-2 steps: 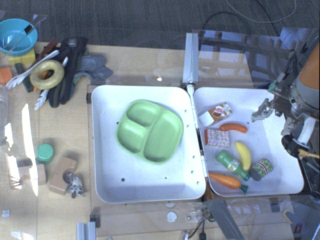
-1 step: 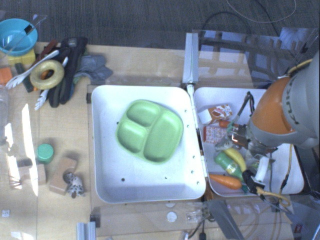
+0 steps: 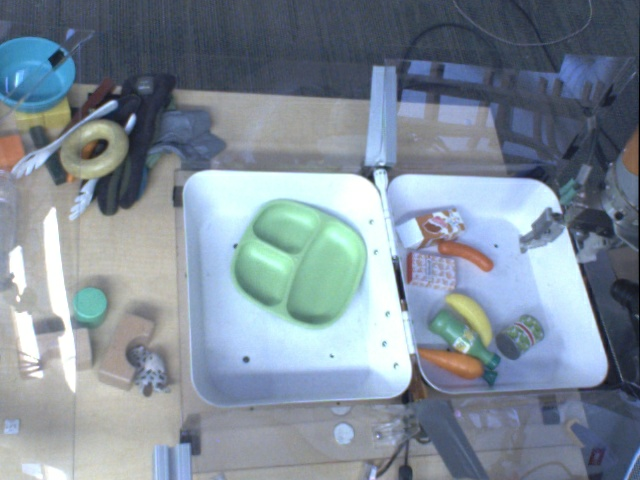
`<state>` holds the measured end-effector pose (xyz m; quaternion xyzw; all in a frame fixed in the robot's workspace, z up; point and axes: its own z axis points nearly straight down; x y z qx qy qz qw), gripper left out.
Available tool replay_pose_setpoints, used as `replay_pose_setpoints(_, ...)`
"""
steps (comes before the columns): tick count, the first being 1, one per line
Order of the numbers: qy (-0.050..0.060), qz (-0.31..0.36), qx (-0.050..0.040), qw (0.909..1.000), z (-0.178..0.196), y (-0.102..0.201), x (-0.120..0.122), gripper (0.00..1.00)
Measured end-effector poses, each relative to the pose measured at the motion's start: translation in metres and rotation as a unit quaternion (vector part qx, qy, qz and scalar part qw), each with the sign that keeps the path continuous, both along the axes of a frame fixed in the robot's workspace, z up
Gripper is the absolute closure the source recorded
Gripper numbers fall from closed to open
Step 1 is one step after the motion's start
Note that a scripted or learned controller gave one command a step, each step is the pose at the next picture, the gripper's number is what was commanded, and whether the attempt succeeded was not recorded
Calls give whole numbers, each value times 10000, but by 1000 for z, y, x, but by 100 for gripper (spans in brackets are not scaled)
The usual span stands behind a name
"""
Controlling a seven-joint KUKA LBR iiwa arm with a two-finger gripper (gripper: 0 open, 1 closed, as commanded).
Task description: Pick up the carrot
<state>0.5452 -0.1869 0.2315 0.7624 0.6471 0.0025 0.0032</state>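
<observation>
Hovering at the right bin's (image 3: 560, 193) far right edge, the gripper (image 3: 545, 230) holds nothing; how wide it stands cannot be judged from this view. The carrot (image 3: 451, 362) lies well down-left of it, against the bin's near wall, touching the green bottle (image 3: 463, 340). Nothing is done yet: approach, grasp and lift all remain.

A green divided plate (image 3: 300, 261) is seen in the left bin (image 3: 200, 298). In the right bin (image 3: 570, 298), a banana (image 3: 470, 317), a green bottle (image 3: 462, 337) and a small can (image 3: 520, 335) are found.
</observation>
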Motion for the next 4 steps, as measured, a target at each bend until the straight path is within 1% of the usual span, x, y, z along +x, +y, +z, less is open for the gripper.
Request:
replay_pose_setpoints(1, 20, 119, 6, 9999, -65, 59, -57, 0)
replay_pose_setpoints(2, -17, -1364, 23, 9906, -142, 104, -55, 0)
replay_pose_setpoints(3, 3, -682, 4, 9977, -47, 30, -38, 0)
replay_pose_setpoints(4, 21, -1940, 21, 9810, -123, 75, -18, 0)
